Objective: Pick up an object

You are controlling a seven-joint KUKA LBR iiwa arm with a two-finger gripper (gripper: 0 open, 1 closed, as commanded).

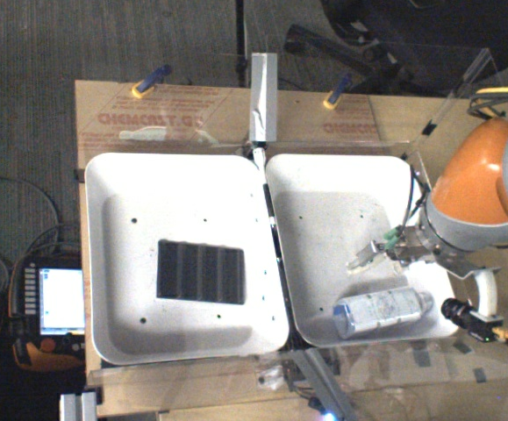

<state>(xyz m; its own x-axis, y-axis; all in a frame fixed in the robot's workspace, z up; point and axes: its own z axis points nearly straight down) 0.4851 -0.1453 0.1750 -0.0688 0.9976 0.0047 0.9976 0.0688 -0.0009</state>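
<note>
- Hand [365, 257] low over right bin [324, 182], fingers spread apart, nothing between them.
- Clear plastic bottle [382, 310] lying on its side by bin's near wall, just below hand, apart from it.
- Dark ridged block [200, 272] in left bin [122, 182].

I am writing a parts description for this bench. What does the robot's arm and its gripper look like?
The arm has a rounded orange band over a grey ring at the wrist. The gripper is small, metal and grey, with thin pale fingers and a spot of green near its base. Thin dark cables run along the wrist.

bottle [382, 310] blocks right bin's [324, 191] front
</note>
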